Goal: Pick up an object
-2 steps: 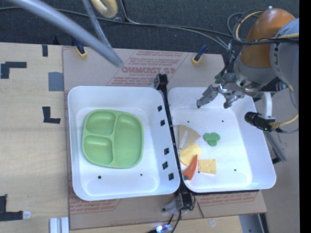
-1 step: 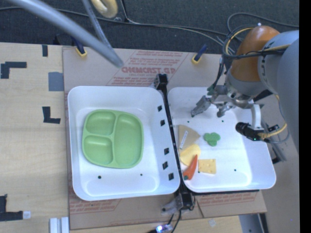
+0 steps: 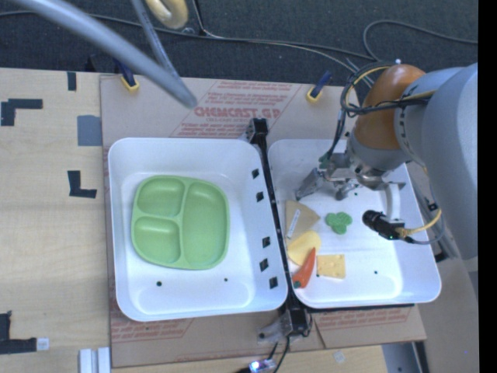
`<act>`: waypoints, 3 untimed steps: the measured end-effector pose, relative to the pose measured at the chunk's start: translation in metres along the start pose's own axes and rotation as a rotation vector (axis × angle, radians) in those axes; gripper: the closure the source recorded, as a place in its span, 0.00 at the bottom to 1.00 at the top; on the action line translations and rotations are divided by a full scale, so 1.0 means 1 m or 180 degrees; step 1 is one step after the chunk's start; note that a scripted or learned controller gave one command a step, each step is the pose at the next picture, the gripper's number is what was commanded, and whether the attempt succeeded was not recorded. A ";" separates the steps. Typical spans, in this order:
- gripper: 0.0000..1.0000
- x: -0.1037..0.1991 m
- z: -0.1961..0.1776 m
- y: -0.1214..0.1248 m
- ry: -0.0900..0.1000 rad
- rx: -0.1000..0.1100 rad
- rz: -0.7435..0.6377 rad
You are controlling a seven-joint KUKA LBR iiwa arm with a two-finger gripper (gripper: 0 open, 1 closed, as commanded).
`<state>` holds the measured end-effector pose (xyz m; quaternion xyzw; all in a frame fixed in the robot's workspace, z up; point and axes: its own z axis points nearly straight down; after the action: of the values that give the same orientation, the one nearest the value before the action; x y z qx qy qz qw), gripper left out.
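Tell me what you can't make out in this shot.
- Tool, camera view: too small and dark against the wrist to judge its fingers.
- Small green item: too small to identify.
- Right bin: far right side covered by the arm.

wooden bench (image 3: 46, 231), cardboard sheet (image 3: 233, 107) on it, dark carpet (image 3: 311, 14) behind.

Near the right bin's (image 3: 419, 282) left wall lie a pale wedge (image 3: 301, 217), a yellow piece (image 3: 302, 247), an orange-red carrot-like stick (image 3: 305, 269), a yellow square (image 3: 331, 266) and, toward the middle, a small green, possibly broccoli, piece (image 3: 338, 222).
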<state>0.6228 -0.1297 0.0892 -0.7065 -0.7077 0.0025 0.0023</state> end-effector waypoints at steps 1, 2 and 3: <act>1.00 0.001 -0.013 0.001 0.0000 -0.0013 -0.0003; 1.00 -0.005 -0.073 -0.003 0.0000 -0.0028 0.0004; 1.00 -0.009 -0.127 -0.012 -0.0002 -0.0033 0.0004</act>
<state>0.6120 -0.1387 0.2167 -0.7070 -0.7072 -0.0009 -0.0016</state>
